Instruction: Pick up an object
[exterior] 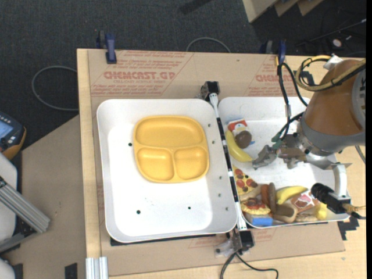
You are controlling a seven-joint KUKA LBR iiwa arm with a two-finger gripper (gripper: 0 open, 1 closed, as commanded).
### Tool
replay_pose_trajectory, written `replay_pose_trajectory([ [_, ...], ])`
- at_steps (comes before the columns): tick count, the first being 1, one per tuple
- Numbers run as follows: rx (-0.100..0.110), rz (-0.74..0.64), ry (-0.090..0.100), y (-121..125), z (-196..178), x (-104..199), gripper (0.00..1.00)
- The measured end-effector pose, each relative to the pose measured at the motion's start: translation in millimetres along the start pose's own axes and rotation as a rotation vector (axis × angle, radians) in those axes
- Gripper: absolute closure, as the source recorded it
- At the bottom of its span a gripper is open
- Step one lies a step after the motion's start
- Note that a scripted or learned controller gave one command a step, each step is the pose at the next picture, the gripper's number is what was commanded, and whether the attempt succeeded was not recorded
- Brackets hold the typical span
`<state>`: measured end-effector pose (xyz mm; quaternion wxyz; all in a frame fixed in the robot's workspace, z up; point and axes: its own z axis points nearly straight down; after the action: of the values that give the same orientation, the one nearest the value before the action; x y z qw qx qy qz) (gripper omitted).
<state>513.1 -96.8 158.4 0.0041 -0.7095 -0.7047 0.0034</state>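
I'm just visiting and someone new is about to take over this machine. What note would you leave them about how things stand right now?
Gripper: low in the right bin, nothing visibly between its fingers.
Things: toy food lies in the right bin, a banana at its left wall, a pizza slice and another banana in the pile at the near end. The yellow divided tray sits in the left bin.
Done: nothing lifted yet.
Left: grasp one item and raise it.

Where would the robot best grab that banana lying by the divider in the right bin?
Probably across the middle of the banana, coming straight down. It lies flat and curved along the right bin's left wall, with a brown ball against its upper end, so the lower middle looks most open for the end effector.
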Motion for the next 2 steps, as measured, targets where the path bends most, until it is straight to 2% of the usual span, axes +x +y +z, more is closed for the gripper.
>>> replay_pose_trajectory([
  [1, -0.012, -0.003, 0.002, -23.7, 75.3, -4.4, 0.00],
  [2, -0.019, -0.004, -0.005, 25.7, 70.9, -79.8, 0.00],
])
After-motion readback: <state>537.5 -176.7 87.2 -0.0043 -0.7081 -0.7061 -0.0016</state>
